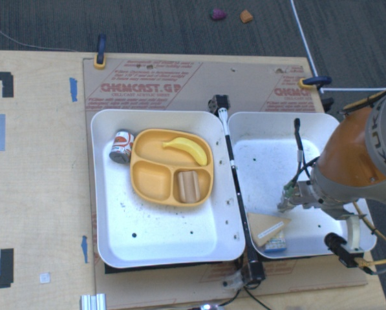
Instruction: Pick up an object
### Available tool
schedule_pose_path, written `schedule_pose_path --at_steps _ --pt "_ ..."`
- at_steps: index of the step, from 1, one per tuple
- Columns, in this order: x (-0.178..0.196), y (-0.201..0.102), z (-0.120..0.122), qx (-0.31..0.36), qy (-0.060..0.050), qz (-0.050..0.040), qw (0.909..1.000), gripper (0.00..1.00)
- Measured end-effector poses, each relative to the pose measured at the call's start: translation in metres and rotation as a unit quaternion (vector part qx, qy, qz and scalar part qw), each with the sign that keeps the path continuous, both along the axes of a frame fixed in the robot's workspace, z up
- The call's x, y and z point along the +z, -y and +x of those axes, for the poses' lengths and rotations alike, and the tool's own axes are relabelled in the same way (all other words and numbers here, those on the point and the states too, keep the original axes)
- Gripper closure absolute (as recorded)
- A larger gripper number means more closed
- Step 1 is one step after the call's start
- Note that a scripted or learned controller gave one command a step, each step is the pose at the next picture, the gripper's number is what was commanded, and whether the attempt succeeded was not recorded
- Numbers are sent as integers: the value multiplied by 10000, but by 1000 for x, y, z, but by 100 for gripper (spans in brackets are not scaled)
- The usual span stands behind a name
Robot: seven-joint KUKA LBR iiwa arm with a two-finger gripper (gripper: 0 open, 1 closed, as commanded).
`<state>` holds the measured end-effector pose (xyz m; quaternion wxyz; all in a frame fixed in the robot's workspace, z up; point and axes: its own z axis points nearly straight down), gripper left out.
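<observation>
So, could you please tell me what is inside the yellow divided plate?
The yellow divided plate holds a banana in its top section and a brown cylinder lower right; whatever lies beneath them is covered.

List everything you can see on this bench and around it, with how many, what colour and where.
bins: two, white, side by side on the board
divided plate: one, yellow-orange, in the left bin
banana: one, yellow, in the plate's top compartment
brown block: one, in the plate's lower right compartment
can: one, red and white, in the left bin, left of the plate
flat tan packet: one, near the front of the right bin
small objects: two, purple and orange, on the dark floor beyond the bench
clamps: two, blue and yellow, at the board's far edge
arm: one, grey with orange band, over the right bin
tool: one, low in the right bin above the packet
</observation>
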<state>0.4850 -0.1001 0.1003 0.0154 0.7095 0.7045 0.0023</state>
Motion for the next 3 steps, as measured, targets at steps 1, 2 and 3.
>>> schedule_pose_path --at_steps 1,2,3 --pt "-10 -4 -2 18 -60 60 10000 100" --pt "-10 -10 -1 58 -59 107 9999 0" --pt "0 -3 0 24 -5 16 10000 100"
